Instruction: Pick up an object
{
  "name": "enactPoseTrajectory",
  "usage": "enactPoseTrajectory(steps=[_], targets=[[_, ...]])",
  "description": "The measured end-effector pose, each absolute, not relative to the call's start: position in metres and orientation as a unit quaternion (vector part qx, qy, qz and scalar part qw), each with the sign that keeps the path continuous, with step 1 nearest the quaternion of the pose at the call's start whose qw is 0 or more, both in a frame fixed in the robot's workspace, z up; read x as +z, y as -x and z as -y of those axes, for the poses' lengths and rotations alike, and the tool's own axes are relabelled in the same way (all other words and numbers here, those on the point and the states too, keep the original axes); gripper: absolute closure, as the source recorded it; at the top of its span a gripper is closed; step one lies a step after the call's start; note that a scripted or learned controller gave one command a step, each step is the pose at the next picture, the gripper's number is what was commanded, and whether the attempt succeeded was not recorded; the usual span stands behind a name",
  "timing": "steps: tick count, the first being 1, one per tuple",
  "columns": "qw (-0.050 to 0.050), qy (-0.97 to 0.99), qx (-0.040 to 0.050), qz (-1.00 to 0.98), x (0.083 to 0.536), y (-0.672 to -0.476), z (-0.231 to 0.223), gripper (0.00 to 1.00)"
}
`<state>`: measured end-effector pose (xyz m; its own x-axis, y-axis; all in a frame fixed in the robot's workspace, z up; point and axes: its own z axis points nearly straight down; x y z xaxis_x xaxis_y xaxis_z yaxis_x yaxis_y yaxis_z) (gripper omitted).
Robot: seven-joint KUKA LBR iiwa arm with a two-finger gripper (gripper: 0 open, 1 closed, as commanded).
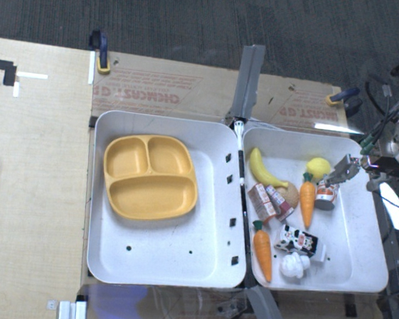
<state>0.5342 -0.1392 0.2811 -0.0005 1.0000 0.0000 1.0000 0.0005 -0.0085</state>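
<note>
Hand (341,171) at three o'clock over the right bin (357,280), beside the lemon (318,166); its grip state cannot be told

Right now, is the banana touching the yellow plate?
Apart. The camera view shows the banana in the right bin and the plate in the left bin, the bin walls between them.

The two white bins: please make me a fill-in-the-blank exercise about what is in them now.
1. The yellow divided plate lies in the ____ bin.
2. The right bin holds ____ carrots, one at and one at.
3. The banana lies to the ____ of the lemon.
4. The hand is above the ____ bin.

Missing words: left; two; left; right
</note>
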Motion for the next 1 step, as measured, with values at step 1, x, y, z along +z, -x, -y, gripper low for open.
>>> enactPoseTrajectory(steps=[1], targets=[[0.003, 0.753, 0.0031, 0.658, 0.1911, -0.531, 0.1184, 0.0]])
